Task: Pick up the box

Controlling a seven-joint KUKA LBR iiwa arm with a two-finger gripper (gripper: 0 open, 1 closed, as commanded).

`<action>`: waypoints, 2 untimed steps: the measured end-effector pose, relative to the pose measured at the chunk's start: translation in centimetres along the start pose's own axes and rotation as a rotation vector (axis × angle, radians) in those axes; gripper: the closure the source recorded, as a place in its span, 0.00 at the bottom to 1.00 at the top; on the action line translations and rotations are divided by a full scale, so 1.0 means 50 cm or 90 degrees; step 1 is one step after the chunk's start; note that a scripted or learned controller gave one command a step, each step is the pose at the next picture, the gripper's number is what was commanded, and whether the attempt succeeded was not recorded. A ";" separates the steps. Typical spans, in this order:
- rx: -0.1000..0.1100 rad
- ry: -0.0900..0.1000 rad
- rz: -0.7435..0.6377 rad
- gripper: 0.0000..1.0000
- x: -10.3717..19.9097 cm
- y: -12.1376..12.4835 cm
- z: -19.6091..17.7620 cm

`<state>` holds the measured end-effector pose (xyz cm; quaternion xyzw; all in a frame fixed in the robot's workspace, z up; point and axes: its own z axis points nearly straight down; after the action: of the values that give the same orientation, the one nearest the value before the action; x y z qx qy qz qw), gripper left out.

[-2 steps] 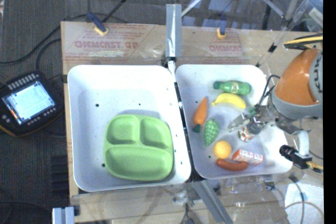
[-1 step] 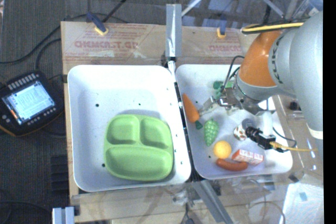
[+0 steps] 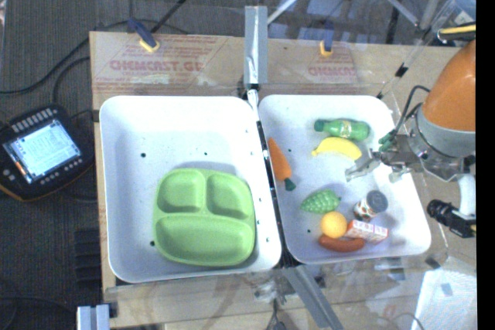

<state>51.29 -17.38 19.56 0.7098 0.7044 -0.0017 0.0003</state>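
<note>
Though partly overlapped, the box (image 3: 366,231) lies untouched.

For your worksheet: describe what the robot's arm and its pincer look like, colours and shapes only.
The arm is rounded, with a bright orange dome-like band above a grey wrist. The pincer is small, metallic grey, with slim fingers. A black cable loops beside the wrist.
</note>
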 end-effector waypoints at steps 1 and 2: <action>0.000 0.004 0.061 0.00 -0.066 -0.036 0.200; -0.011 -0.001 0.188 0.00 0.092 -0.049 0.210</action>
<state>48.85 -12.80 9.05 0.8054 0.5926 0.0043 0.0072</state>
